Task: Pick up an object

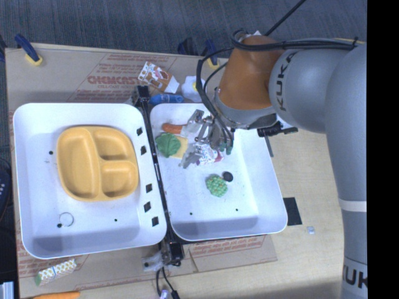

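Two white bins sit side by side; the right bin holds the candidate objects and the left bin carries a yellow divided tray. The gripper hangs low over the right bin's upper half, and whether it is closed or released cannot be told, nor whether anything is grasped. A green leafy toy lies just beside it at nine o'clock, an orange piece at ten o'clock, and a green bumpy ball with a small dark item lies apart at five o'clock. To do the pick well, centre over one isolated object, probably the ball, descend vertically, and close before lifting. The arm enters from three o'clock, its orange band above the wrist, pointing steeply downward.
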`<state>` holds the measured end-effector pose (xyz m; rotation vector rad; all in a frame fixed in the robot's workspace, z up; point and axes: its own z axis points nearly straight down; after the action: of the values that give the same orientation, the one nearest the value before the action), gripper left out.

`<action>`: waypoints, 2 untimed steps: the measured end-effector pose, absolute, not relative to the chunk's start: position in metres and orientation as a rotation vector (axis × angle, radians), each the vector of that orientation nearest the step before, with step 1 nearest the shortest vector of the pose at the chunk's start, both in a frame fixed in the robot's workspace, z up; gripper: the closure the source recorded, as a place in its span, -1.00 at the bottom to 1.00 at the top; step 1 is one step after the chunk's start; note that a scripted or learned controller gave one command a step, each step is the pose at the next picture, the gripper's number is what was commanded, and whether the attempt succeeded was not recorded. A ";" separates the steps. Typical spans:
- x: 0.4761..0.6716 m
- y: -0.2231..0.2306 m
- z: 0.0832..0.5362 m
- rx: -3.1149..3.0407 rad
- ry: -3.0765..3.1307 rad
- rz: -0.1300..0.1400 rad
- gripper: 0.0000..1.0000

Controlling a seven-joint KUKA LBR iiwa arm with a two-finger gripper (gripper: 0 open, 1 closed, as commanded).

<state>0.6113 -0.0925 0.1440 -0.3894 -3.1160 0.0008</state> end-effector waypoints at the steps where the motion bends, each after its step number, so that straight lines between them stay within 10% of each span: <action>1: 0.624 -0.105 0.092 0.024 -3.139 0.000 -1.00; 2: 0.552 -0.114 0.096 0.253 -3.129 0.000 -1.00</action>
<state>0.5517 -0.1140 0.0958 0.2527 -3.1292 0.0001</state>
